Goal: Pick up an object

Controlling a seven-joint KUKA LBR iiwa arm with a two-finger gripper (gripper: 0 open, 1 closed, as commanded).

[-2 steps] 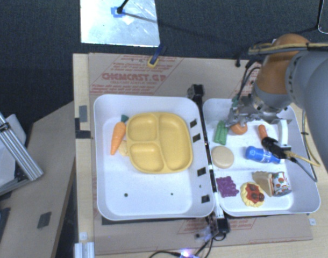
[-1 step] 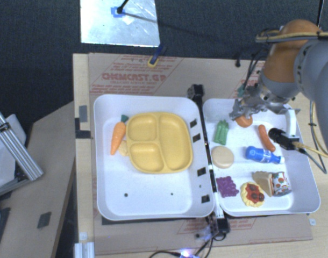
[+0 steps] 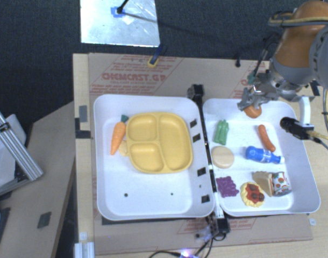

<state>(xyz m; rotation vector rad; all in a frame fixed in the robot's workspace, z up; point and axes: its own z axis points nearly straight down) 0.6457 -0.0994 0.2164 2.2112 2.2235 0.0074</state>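
- Camera view: red print on the cardboard sheet (image 3: 137,75) under the bins seems to read "CHEMCAST GP"; the smaller lines are too blurred to read.
- The carton (image 3: 281,184) in the right bin (image 3: 309,195) carries a red and white label whose writing cannot be made out.
- The gripper (image 3: 252,102), grey metal, hangs over the right bin's far edge, with a small rounded orange object (image 3: 253,111) right at its fingertips. Whether the fingers pinch the object or only touch it, I cannot tell.
- Right bin, far half: a knobbly green toy vegetable (image 3: 222,131) near the left wall, and a smooth red-orange sausage (image 3: 266,137) towards the right wall.
- Mid bin: a flat pale round disc (image 3: 222,157) and a glossy blue bottle (image 3: 262,155) lying on its side.
- Near edge: a bumpy purple grape cluster (image 3: 227,186), a small round pizza (image 3: 252,194) and a tan wedge (image 3: 262,180) touching the carton.
- Left bin (image 3: 153,211): a smooth yellow plastic plate (image 3: 157,142) with three compartments sits in the middle; an orange carrot (image 3: 117,136) with a green top lies just beside its left rim.
- A shiny foil-like square (image 3: 119,14) lies beyond the bench's far edge.
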